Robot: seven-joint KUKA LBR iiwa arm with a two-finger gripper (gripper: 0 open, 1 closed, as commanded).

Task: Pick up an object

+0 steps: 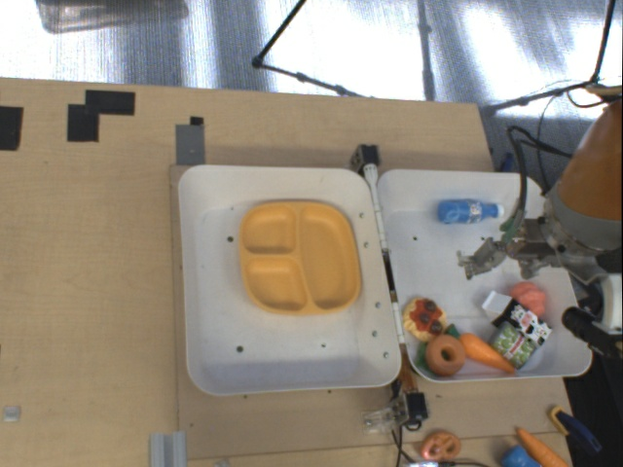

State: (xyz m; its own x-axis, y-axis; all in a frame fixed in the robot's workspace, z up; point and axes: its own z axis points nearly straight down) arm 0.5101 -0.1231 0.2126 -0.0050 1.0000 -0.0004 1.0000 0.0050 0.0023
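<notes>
In the right bin point(428, 188), my gripper point(469, 263) hangs over the bare middle of the floor, open, with nothing between its fingers. A blue bottle point(467, 211) lies on its side just behind it. Along the front wall lie a pizza-slice toy point(423, 317), a brown donut point(446, 355), an orange carrot point(485, 352) and a black-and-white carton point(519, 333). A pink object point(531, 293) sits to the right of the gripper, partly under the arm.
The left bin point(209, 358) holds a yellow divided plate point(296, 257). Outside the bins, at the bench's front edge, lie a pretzel-shaped toy point(440, 446) and an orange and blue object point(533, 451). The arm's orange band point(596, 168) stands over the right bin's far right side.
</notes>
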